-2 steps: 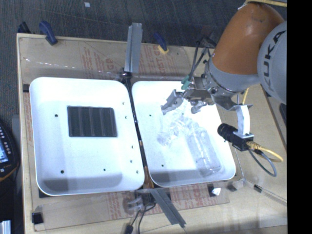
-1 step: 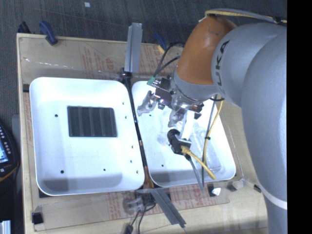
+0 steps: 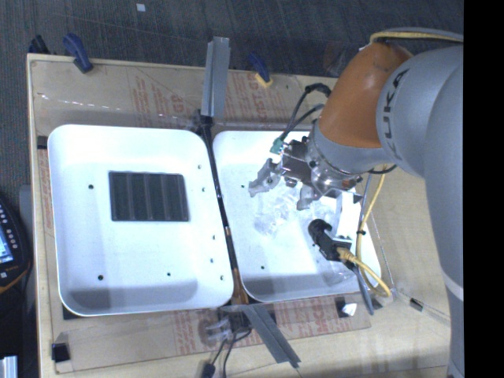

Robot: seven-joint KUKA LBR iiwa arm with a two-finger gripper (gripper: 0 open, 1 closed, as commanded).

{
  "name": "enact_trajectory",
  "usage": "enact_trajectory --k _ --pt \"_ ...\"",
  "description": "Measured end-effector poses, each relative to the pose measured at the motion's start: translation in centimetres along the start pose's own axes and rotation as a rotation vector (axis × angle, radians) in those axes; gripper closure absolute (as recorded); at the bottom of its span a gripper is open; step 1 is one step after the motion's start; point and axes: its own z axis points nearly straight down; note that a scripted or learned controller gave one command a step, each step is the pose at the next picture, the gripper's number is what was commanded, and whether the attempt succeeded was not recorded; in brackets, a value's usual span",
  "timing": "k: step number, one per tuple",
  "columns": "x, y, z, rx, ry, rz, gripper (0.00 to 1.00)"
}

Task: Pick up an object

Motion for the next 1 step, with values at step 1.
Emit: enact_trajectory --k 1 --pt "-5.04 -1.00 -5.07 -0.005 0.001 0.105 0.00"
